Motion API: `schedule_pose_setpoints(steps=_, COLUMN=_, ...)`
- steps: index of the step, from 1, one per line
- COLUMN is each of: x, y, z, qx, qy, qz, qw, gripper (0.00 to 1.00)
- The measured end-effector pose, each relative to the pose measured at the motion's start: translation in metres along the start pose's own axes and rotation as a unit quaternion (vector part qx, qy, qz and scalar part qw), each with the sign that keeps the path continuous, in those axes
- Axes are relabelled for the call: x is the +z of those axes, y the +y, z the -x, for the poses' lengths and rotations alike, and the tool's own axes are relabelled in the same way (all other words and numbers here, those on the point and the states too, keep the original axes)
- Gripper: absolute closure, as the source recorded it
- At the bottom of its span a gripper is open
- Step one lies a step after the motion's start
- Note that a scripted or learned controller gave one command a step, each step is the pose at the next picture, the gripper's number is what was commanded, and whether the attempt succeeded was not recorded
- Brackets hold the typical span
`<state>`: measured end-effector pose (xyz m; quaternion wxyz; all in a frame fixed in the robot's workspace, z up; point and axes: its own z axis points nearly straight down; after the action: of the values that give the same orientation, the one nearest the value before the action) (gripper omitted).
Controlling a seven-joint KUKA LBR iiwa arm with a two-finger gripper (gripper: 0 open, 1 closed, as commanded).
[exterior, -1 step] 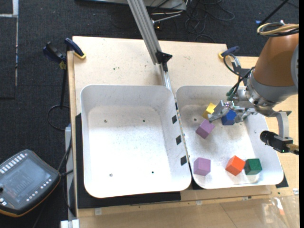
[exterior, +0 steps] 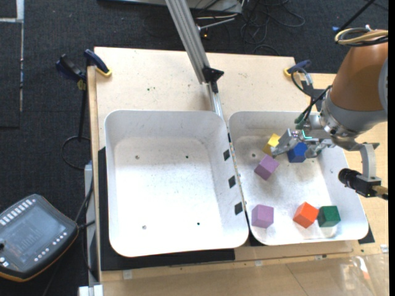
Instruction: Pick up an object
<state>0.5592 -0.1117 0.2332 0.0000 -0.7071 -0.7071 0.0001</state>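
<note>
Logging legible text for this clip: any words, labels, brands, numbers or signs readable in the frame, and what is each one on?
None can be read.
Handheld control pendant at the lower left: its screen and buttons carry markings, all too small and blurred to read.
Black tabs along the wall between the two bins: no lettering can be made out.
Blocks in the right bin, such as the orange block: plain faces, no print.

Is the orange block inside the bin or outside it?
Inside. The orange block sits on the right bin's floor, beside the green block.
</note>
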Motion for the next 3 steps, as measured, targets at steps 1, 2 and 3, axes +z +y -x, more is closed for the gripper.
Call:
schedule_pose_setpoints(steps=1, x=0.062, y=-0.007, z=0.001, qx=0.001, qy=0.0, qz=-0.003, qw=1.0, gripper=0.0)
schedule_pose_setpoints(steps=2, x=0.121, y=-0.015, z=-0.007, qx=0.0, qy=0.001, qz=-0.003, qw=1.0, gripper=0.0)
schedule_pose_setpoints(steps=3, x=0.139, y=-0.015, z=-0.007, qx=0.0, qy=0.0, qz=-0.001, qw=1.0, gripper=0.0)
